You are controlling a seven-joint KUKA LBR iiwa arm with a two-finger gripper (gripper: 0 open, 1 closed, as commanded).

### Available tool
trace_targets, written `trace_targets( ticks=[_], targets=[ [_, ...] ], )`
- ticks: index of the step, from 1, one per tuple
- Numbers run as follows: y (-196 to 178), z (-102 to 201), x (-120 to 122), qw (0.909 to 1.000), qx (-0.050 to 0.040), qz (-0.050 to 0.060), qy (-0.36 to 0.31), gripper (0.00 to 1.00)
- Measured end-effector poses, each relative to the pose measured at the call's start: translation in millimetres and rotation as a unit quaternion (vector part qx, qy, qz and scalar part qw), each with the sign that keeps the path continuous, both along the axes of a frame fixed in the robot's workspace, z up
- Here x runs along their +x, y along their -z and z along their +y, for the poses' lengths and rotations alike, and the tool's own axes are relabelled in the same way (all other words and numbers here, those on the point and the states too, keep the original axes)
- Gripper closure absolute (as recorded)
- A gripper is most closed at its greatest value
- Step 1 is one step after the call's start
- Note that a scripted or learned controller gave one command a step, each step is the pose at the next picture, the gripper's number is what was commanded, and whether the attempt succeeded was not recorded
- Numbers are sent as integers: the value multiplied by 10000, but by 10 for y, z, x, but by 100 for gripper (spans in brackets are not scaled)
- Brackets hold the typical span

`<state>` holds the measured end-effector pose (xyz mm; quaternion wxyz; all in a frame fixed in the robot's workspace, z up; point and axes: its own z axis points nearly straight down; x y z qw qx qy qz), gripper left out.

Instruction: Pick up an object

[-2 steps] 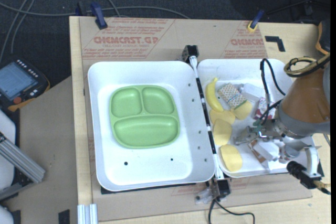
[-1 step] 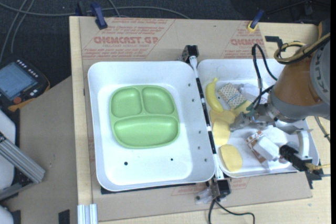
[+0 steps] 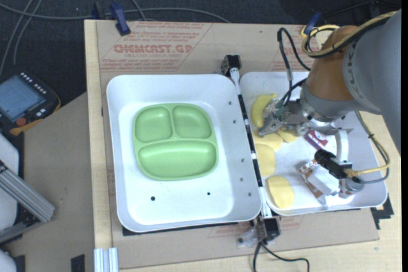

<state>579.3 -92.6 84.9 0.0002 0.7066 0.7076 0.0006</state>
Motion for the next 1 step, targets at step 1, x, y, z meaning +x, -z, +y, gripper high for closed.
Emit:
trace_targets(
  ticks=[1],
  targets=[
    [-101,-11,3,10000,-14,-9,0,100]
  ],
)
